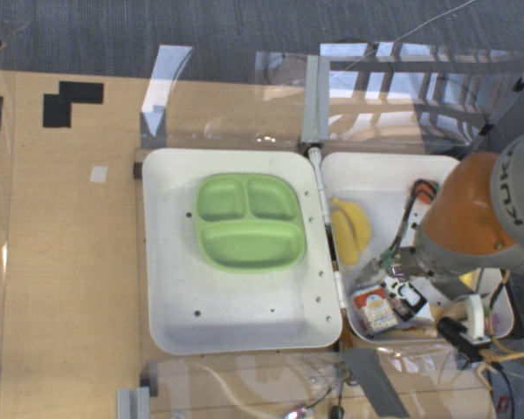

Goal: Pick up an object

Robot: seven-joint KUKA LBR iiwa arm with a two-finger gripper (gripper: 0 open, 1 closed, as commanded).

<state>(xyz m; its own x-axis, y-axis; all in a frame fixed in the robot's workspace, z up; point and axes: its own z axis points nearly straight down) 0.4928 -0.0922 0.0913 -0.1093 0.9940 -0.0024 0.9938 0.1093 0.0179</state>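
Green plate (249, 223), the largest candidate, lies flat in the middle of the left bin (170, 304), at about 9 o'clock from the gripper (397, 273) and well apart from it. It looks like stiff, light moulded plastic with three compartments, smooth and probably slippery. I judge that a two-finger tool could take it only at the raised rim or across a divider, since the flat body offers nothing to close on. Next in size, the banana (351, 230) lies in the right bin (375, 186) near its left wall, at roughly 10 o'clock from the gripper. It is yellow, curved, heavier for its size and easily bruised if real, so a gentle hold across its middle seems best. Smallest is a packet (375, 308) printed in red and white, at about 7 o'clock from the gripper and near the bin's front edge. It looks thin and light, likely hard to lift off the floor. The arm (472, 221) hangs over the right bin. Whether the gripper is wide or narrow I cannot tell, and nothing is visibly held.
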